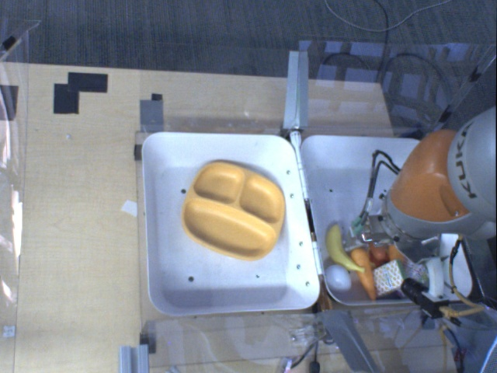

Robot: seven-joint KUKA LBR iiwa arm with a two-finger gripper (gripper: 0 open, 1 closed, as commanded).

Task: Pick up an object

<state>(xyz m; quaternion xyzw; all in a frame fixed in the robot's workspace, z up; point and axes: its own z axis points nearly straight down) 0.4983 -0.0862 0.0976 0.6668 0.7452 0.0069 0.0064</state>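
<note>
Whether the jaws are open or closed we cannot tell; below the gripper (pixel 378 249) we see a banana (pixel 339 247), carrot (pixel 364 277) and white egg (pixel 337 277).

Two shallow white bins sit side by side on the bench: the left bin (pixel 159 231) holds one yellow plastic plate with three compartments (pixel 234 209), lying about at its middle. Toward the near edge of the right bin (pixel 342 169) lie one yellow banana (pixel 338 247), one white egg-shaped ball (pixel 337 278), one orange carrot-like piece (pixel 365 280) and one small speckled block (pixel 388 277). A reddish-orange thing (pixel 378 254) sits among them, partly hidden, so their full number cannot be told.
</note>
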